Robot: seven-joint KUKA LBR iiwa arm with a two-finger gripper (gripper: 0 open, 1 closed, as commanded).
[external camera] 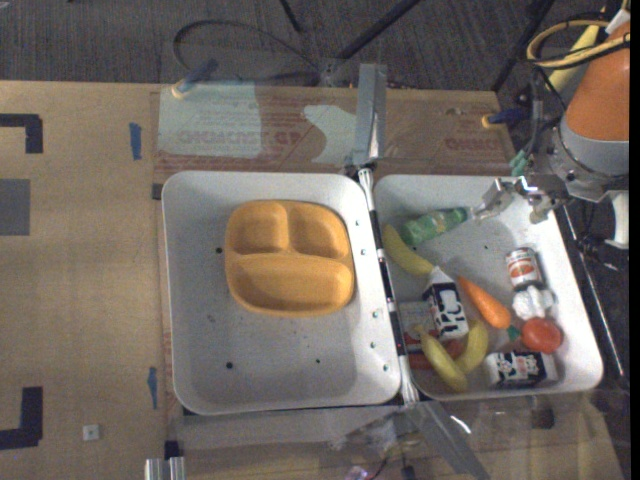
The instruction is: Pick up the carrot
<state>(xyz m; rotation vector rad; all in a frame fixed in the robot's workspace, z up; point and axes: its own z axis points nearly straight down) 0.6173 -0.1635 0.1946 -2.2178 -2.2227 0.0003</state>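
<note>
The orange carrot lies at a slant in the middle of the right bin, between a small milk carton and a white lump. My gripper hangs above the bin's far right corner, well up and to the right of the carrot. Its fingers are open and nothing is between them. The grey wrist and orange band rise behind it at the frame's right edge.
The right bin also holds a green bottle, two bananas, a red-labelled can, a tomato and a second carton. An orange divided plate sits in the left bin.
</note>
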